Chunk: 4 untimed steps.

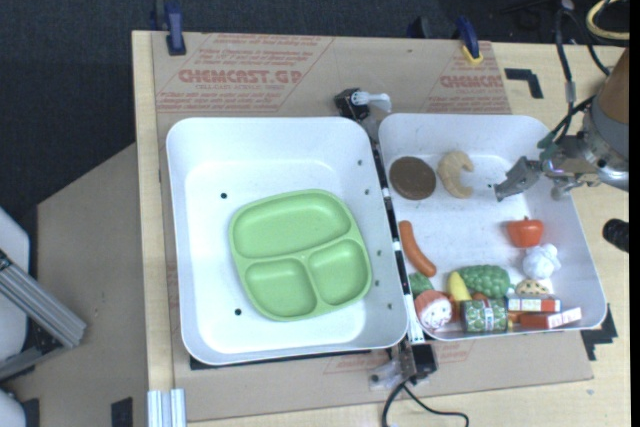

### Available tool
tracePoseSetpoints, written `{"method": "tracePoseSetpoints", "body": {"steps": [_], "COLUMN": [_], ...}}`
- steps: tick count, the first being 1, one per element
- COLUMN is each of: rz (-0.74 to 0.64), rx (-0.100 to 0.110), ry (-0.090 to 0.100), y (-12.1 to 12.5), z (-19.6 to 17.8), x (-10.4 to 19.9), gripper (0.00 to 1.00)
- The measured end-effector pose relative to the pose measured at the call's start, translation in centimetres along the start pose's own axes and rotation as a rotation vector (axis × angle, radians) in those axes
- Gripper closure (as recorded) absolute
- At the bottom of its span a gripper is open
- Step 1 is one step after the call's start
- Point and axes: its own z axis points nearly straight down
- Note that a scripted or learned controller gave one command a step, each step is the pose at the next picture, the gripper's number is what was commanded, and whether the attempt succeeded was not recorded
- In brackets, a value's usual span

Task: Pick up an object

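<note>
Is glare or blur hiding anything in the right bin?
Camera view: even light, soft shadows, no harsh glare on the white right bin; the red toy tomato and orange toy hot dog read clearly; the crowded packets at the near edge are too small to resolve; the gripper looks slightly soft.

A brown round cookie (pixel 412 177) and a tan croissant (pixel 458 172) are seen at the far end of the right bin (pixel 592 265). An orange sausage (pixel 417 249) lies slantwise by its left wall, a tomato (pixel 525 232) further right.
</note>
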Motion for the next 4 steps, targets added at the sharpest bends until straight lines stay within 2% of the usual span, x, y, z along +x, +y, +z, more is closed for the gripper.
{"method": "tracePoseSetpoints", "body": {"steps": [1,2,3,4], "rz": [0.001,0.000,-0.004,-0.013], "rx": [0.002,-0.004,0.003,-0.012], "ry": [0.005,-0.001,0.004,0.002], "y": [0.1,0.3,-1.0,-0.1], "z": [12.2,10.6,8.9,-1.9], "x": [-3.6,-3.6,1.2,12.4], "gripper": [0.00,1.00,1.00,1.00]}}
